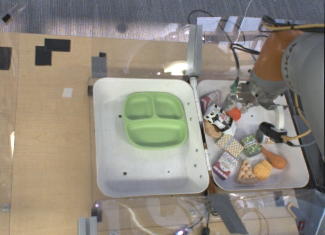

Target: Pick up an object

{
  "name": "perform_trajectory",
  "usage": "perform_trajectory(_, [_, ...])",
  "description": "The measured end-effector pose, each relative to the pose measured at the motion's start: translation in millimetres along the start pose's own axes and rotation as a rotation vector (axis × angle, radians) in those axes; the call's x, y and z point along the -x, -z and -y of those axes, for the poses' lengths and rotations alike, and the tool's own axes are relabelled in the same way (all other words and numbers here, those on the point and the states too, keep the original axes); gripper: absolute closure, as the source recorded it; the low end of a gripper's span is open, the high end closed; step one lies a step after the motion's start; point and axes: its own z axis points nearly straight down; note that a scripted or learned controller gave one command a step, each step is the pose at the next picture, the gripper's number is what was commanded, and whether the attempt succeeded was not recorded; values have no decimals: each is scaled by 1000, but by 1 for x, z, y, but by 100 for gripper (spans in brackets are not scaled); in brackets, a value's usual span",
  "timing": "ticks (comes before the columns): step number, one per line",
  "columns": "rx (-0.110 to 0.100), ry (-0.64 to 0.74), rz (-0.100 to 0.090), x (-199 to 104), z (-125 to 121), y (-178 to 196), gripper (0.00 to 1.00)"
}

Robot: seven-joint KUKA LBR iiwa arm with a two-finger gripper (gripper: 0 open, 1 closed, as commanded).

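Camera view looked down on the tabletop (45,142), and going left to right: the left bin (109,173) carried a green divided plate (155,119) near its middle; the right bin (299,175) held a crowd of small toy foods. Among these, a black-and-white cow-patterned piece (219,119) lay toward nine o'clock of the bin, a checkered packet (234,147) and a red carton (225,165) toward six o'clock, an orange carrot-like piece (274,158) and a yellow corn piece (262,169) toward five o'clock. The pincer (238,98) hovered at about eleven o'clock of that bin, just beside a small red-orange piece (233,113); whether it was released or clenched, I could not tell. Judging by the clutter, a descent could land on the cow piece and the red-orange piece at once and slip, or nudge neighbours aside and close on nothing.
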Motion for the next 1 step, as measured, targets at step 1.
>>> perform_trajectory(1, [4,39,-1,-63,-5,121,100])
